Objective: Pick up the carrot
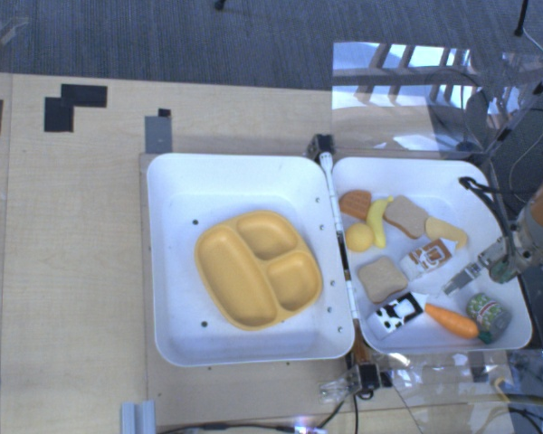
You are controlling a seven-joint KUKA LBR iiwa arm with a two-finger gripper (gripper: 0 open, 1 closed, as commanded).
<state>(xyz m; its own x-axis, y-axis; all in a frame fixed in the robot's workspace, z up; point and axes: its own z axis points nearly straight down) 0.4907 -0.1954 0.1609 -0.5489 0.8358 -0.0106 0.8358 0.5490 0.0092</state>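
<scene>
Carrot [452,320] is seen lying flat near the 6 o'clock wall of the right bin [522,333], its thick end toward 10 o'clock and its tip toward 4 o'clock, just beside a black-and-white carton [397,314] at its 9 o'clock side and a small green-labelled can [488,313] at its 3 o'clock side. The gripper [464,279] is reached in from 3 o'clock and is held above the carrot, apart from it, at about the carrot's 1 o'clock; nothing is seen between its fingers, and how far they are parted cannot be told.

In the rest of the right bin, two bread slices [405,216] [381,278], a banana [377,221], a lemon [359,237], a brown roll [355,203], a cheese wedge [446,231] and a brown-and-white packet [430,255] are scattered from 11 o'clock toward the centre. In the left bin [167,242] a yellow divided tray [256,268] is placed near the centre, with three compartments. The bins are set side by side on a wooden bench [63,260].
</scene>
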